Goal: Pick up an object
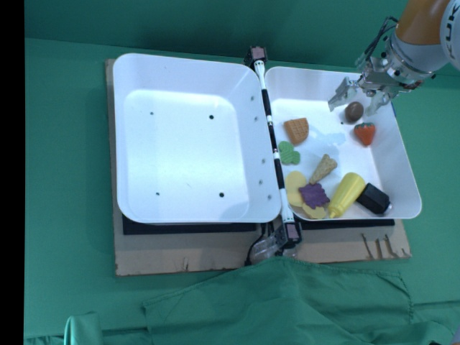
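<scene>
Green cloth [287, 300], hand [356, 100] spread — small brown round object [353, 111] between fingers

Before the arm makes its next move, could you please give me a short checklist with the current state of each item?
1. Gripper is over the right bin: ok.
2. Fingers are spread to take an object: ok, they stand apart.
3. A target lies between the fingers: ok, the brown round object sits in the gap.
4. Object is already gripped: not ok, nothing shows the fingers pressing on it.
5. Neighbours are clear of the fingers: cannot tell, the strawberry lies close below the right-hand finger.
6. Height of the fingertips above the bin floor: cannot tell from this slanted view.
</scene>
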